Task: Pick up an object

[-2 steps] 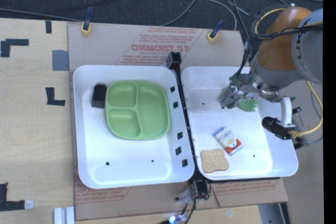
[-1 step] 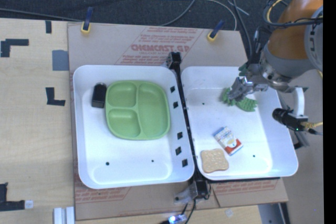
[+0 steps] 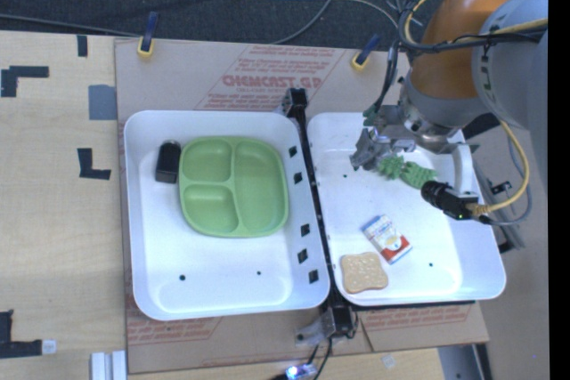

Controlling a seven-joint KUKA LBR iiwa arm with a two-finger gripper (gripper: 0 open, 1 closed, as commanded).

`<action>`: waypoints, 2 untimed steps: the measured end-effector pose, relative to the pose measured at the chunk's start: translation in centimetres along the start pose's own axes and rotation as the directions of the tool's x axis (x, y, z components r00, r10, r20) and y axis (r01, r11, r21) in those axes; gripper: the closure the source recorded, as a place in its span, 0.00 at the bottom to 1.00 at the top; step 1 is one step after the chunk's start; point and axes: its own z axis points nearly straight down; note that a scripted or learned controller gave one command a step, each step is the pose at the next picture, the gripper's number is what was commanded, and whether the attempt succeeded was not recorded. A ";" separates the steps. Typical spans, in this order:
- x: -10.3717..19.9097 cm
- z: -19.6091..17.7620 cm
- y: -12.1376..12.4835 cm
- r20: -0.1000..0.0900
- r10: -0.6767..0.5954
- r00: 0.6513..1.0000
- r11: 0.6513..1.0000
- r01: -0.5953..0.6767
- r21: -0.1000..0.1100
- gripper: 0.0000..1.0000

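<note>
Reaching: pincer (image 3: 370,151) hovers beside green toy (image 3: 405,171) in right bin (image 3: 481,280)
Grip state: cannot tell
Handling: probably light, knobbly; grip mid-body

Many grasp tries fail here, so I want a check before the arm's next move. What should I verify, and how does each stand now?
1. Gripper over the right bin: ok.
2. Green toy beside the gripper: ok.
3. Green toy between the fingers: cannot tell.
4. Small carton and toast slice apart from the gripper: ok.
5. Green divided plate and black block lie in the left bin, out of the way: ok.
</note>
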 end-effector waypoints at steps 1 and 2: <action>6.4 -0.1 0.3 -0.001 -0.001 1.000 1.000 0.001 0.001 1.00; 10.9 0.7 -0.1 0.001 0.002 1.000 1.000 -0.002 0.003 1.00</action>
